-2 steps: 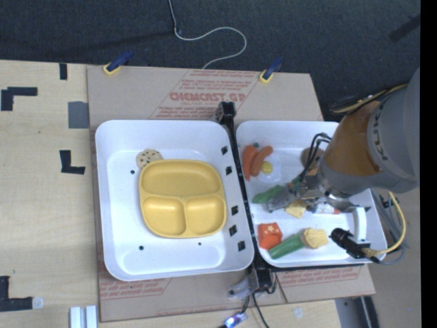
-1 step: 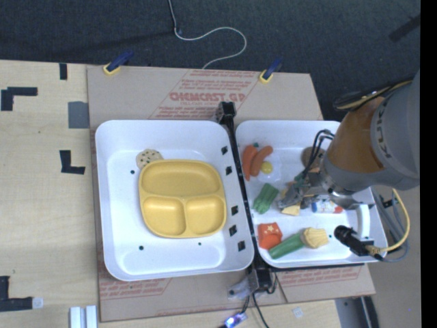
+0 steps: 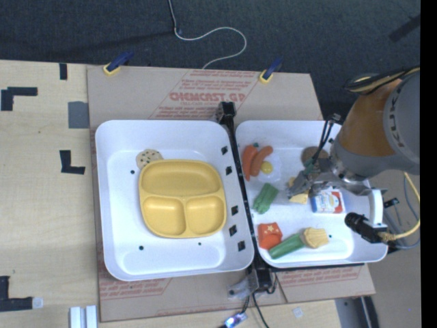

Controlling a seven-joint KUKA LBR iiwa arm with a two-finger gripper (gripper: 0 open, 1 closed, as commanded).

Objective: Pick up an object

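My gripper (image 3: 302, 185) is low inside the right bin (image 3: 290, 132), near its middle. Just beneath its tip lies a small yellow piece (image 3: 298, 198); whether the two touch is unclear. A white carton with red and blue print (image 3: 328, 201) sits right beside the gripper on its right. To the left lie a green pepper (image 3: 265, 197), an orange sausage (image 3: 256, 157) and a small yellow item (image 3: 266, 168). Along the bin's front are a red block (image 3: 270, 234) and a corn cob with green husk (image 3: 298, 242).
The left bin (image 3: 113, 183) holds a yellow divided plate (image 3: 183, 197) and a cookie (image 3: 148, 158) at its back left. A black divider (image 3: 235, 176) separates the bins. The arm's grey and orange body (image 3: 372, 132) covers the right bin's right side.
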